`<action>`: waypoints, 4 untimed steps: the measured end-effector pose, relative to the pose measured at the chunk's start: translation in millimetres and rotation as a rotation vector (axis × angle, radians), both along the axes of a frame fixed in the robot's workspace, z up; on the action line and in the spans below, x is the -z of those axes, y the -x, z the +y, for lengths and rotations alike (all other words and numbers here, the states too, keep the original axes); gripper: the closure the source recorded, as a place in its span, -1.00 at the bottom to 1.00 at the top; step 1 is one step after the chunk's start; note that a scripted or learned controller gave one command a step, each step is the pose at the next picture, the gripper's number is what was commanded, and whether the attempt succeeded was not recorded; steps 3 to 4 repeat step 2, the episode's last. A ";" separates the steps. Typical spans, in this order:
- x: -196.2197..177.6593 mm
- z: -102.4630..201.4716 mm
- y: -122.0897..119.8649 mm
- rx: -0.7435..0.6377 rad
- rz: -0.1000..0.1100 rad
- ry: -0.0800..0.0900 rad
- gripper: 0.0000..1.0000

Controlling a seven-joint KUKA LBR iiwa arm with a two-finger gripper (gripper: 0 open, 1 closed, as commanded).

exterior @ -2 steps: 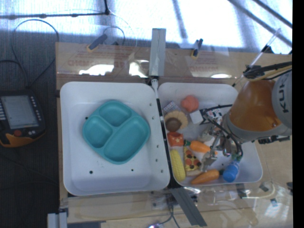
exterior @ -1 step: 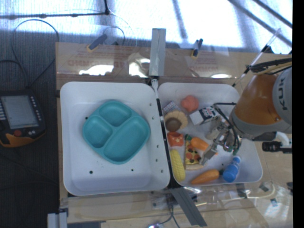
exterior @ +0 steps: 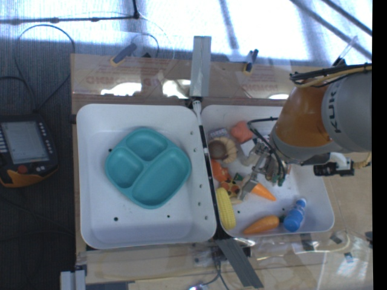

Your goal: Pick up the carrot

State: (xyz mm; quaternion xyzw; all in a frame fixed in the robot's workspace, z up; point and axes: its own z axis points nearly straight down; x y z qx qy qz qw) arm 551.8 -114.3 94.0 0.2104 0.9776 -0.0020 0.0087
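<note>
1. The bench (exterior: 139, 80) carries two shallow white bins side by side: the left bin (exterior: 97, 216) and the right bin (exterior: 320, 216), which touch along a central divider.
2. The grey arm (exterior: 344, 110) with its orange band comes in from the right and hangs over the upper right part of the right bin.
3. A teal divided plate (exterior: 148, 167) with three compartments lies in the middle of the left bin, turned at an angle.
4. A handheld control pad (exterior: 24, 150) with a screen sits on the dark floor, left of the bench.
5. The gripper (exterior: 253, 180) reaches down into the middle of the right bin; its metal fingers point lower left, but I cannot tell from here whether they are apart or together.
6. A corn cob (exterior: 225, 207) lies along the left wall of the right bin.
7. A blue bottle (exterior: 294, 216) rests near the bin's front right corner.
8. The carrot (exterior: 262, 191) lies just below and right of the fingertips, very close to them, its tip pointing right; nothing shows it between the fingers.
9. Another orange vegetable (exterior: 262, 225) lies at the front, just beside the bottle.
10. A pink block (exterior: 242, 132) and a tan round item (exterior: 221, 148) sit near the back left.
</note>
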 end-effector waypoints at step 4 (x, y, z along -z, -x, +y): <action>-61.8 6.0 -36.6 0.072 0.011 -0.006 1.00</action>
